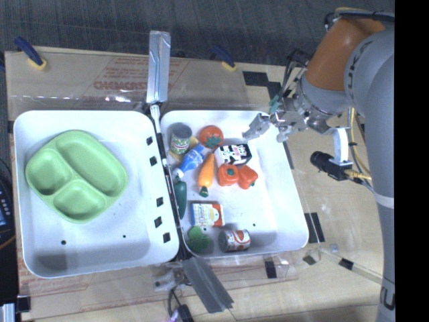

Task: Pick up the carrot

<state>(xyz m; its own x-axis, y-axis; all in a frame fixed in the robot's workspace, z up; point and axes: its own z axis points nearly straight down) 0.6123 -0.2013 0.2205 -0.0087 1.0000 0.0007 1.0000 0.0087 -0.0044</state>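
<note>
Two claw [268,126] fingers apart, empty.

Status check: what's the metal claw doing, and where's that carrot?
Pincer open, over right bin's far edge, holding nothing. Orange carrot lying mid-bin, untouched. Blue bottle and red pepper crowd it.

a pale wooden bench [348,294] (taped in black) meets dark carpet [87,9] behind.
</note>
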